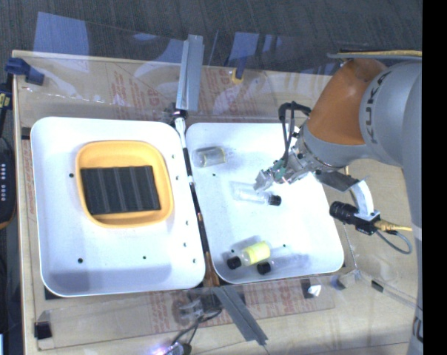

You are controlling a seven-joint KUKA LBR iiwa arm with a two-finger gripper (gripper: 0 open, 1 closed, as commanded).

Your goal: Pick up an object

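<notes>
My gripper [269, 186] reaches into the right bin [312, 228] from the right, low over its middle. A clear plastic piece [247, 192] lies just left of the fingertips, and a small black bit sits right under them. A clear cylindrical object [211, 156] lies in the bin's upper left. Near the front edge rests a yellow object [256, 253] with black ends, next to a small black piece [264, 268]. Nothing shows plainly between the fingers.
The left bin [53, 257] holds an orange tray with a dark ribbed insert [121, 188]. A metal divider bar [188, 72] rises behind the bins. A cable and black connector [353, 217] hang off the arm at the right bin's right edge.
</notes>
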